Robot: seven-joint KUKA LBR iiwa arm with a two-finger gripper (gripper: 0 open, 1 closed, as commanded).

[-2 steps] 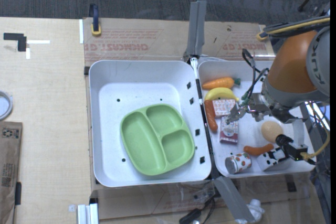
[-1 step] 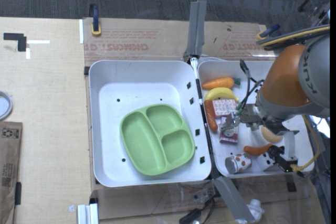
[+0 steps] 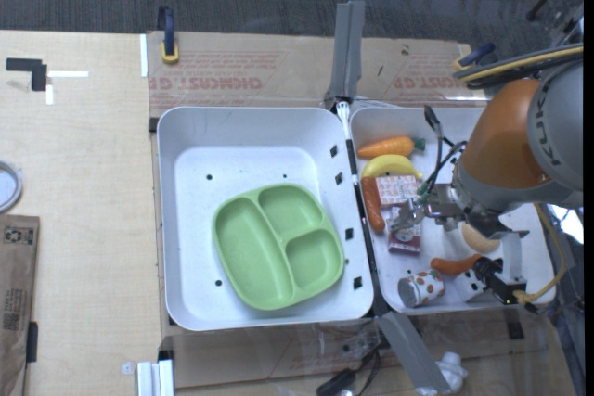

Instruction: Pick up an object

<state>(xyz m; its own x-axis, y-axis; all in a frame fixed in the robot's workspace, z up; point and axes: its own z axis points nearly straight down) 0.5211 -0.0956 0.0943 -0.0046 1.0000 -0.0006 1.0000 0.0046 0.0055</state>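
Patterned can [image 3: 422, 288] — on its side, lengthwise left-right

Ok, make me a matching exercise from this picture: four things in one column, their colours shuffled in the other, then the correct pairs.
Things:
1. divided plate
2. carrot
3. banana
4. clamp handle

Colours:
A. yellow
B. blue
C. green
D. orange

Pairs: 1-C, 2-D, 3-A, 4-B. The plate lies in the left bin; carrot and banana lie in the right bin, where the gripper reaches.
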